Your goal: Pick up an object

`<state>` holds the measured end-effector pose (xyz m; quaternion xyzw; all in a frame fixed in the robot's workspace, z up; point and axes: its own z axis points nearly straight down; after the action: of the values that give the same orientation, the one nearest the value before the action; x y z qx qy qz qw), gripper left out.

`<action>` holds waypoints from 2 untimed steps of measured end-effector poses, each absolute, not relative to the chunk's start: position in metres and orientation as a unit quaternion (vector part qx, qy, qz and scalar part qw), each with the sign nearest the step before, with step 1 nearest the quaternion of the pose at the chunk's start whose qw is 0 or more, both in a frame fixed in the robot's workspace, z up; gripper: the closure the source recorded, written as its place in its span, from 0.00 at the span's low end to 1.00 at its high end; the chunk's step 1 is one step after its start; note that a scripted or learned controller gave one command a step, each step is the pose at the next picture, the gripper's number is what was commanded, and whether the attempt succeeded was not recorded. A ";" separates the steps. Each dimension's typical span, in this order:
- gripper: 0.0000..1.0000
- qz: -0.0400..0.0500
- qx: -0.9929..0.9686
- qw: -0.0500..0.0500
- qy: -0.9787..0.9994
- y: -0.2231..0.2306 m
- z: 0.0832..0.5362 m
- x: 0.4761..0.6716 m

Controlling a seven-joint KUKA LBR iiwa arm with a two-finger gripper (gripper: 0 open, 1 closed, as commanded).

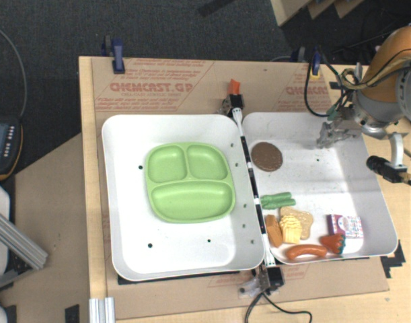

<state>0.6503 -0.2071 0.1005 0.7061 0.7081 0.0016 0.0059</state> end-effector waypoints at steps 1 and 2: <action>0.00 0.001 0.706 0.005 0.708 -0.207 0.099 0.650; 0.00 0.001 0.704 -0.003 0.710 -0.100 0.114 0.602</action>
<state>0.6018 -0.1002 0.1137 0.7045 0.7097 0.0005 -0.0034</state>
